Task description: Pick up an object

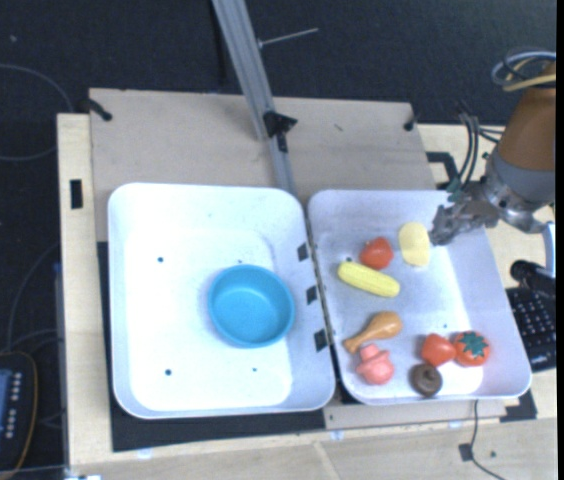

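Note:
The right bin (pixel 482 268) holds several toy foods: a pale yellow piece (pixel 414 243), a small red tomato (pixel 377 253), a yellow banana (pixel 368 279), an orange drumstick (pixel 374 330), a pink piece (pixel 375 366), a brown ring (pixel 425 379) and two red-orange fruits (pixel 440 349) (pixel 472 347). My gripper (pixel 446 224) hangs over the bin's upper right part, just right of the pale yellow piece. Nothing shows between its tips.
The left bin (pixel 162 228) holds a blue bowl (pixel 251 305). A grey metal pole (pixel 252 78) slants up from between the bins. A keyboard (pixel 534 318) lies right of the right bin. Cables trail behind the arm.

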